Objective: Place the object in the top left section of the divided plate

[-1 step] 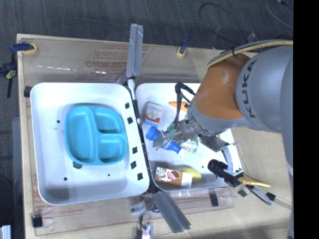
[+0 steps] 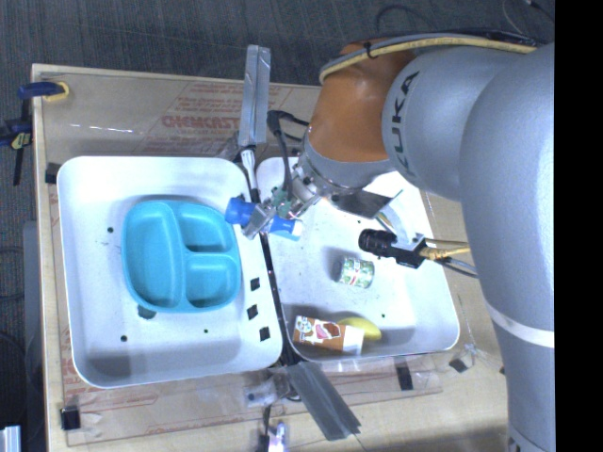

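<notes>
Hovering — gripper [image 2: 267, 217] above the bins' divide, beside blue plate [image 2: 184, 255].

A light-blue plastic divided plate [image 2: 182, 255] is lying flat in the left white bin, toward nine o'clock.

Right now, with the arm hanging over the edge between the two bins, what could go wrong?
The gripper sits right above the wall between the bins; coming down, it might strike that rim. The small can lies on its side and could roll away if nudged. The carton and the yellow object lie touching in a corner, so picking one may drag the other.
</notes>
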